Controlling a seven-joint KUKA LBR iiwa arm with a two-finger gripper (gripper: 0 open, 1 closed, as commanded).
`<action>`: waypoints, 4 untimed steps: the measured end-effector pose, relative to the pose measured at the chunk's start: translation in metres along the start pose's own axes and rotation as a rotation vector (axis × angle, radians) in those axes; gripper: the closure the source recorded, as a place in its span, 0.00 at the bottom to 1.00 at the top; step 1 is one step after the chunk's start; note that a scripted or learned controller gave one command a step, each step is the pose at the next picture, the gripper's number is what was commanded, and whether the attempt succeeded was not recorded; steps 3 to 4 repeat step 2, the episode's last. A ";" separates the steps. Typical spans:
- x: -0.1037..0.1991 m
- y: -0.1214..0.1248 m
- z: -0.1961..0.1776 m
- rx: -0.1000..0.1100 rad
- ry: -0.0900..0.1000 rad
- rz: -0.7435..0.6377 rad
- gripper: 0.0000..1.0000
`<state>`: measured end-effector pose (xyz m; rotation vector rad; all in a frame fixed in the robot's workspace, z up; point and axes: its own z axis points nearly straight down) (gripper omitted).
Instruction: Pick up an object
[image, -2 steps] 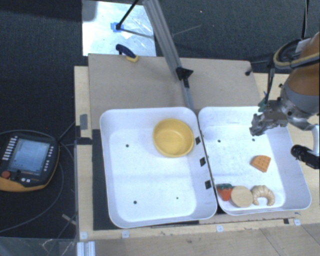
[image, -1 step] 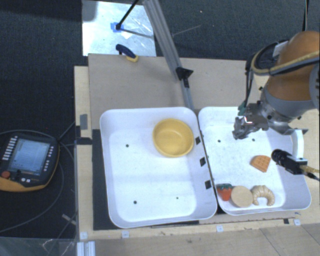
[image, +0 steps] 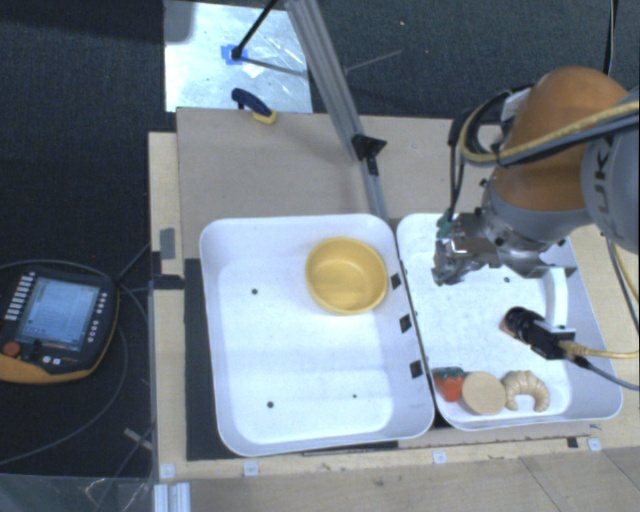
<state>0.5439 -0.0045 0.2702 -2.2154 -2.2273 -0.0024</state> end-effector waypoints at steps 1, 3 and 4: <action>0.047 -0.011 0.002 0.000 0.000 0.002 1.00; 0.102 -0.026 0.014 0.001 0.000 0.000 1.00; 0.102 -0.026 0.014 0.001 0.000 0.000 1.00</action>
